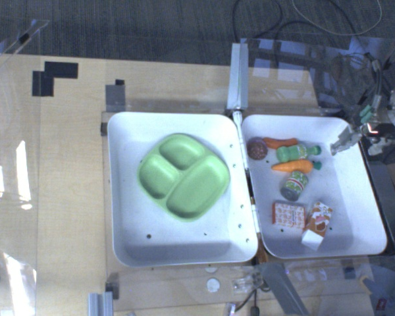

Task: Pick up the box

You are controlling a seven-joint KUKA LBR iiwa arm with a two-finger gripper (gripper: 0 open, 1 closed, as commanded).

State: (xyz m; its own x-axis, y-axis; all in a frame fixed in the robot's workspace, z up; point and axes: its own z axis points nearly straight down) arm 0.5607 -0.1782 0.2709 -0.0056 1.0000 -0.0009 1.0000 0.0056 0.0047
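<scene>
The box, small, flat and red with a pale pattern, lies in the front part of the right bin. Touching its right side is a brown and white carton, tipped over. My gripper hangs at the bin's back right corner, well behind and to the right of the box, with nothing seen in it. The arm comes in from the right edge above that corner.
The right bin also holds a brown ball, two orange carrots, a green bottle and a small can. A green divided plate lies in the left bin. Cables trail behind the bins.
</scene>
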